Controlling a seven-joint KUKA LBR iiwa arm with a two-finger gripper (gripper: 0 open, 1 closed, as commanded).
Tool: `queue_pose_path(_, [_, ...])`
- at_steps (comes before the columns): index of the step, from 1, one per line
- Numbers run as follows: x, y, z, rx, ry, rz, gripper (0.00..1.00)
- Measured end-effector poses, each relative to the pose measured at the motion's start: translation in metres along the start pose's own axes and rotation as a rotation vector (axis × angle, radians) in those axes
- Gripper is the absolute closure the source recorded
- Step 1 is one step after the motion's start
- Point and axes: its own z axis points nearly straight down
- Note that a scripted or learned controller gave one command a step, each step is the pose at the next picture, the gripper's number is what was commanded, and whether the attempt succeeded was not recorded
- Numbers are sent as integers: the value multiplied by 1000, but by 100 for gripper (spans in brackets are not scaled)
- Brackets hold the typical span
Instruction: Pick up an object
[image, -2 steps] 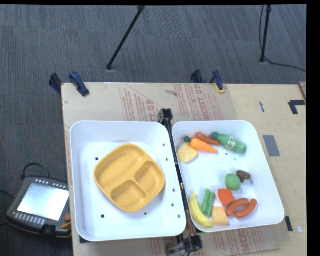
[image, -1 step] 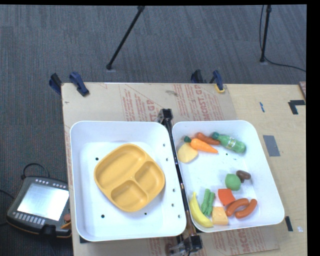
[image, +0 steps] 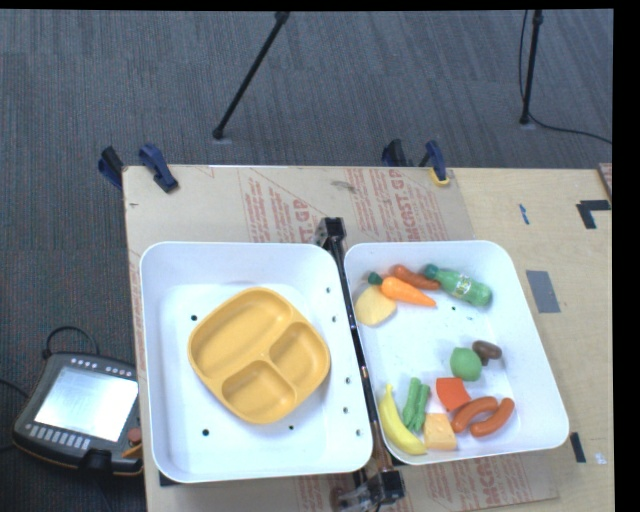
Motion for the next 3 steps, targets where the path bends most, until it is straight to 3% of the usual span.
queue_pose_path(3, [2,9,-28,-15,-8,-18,100])
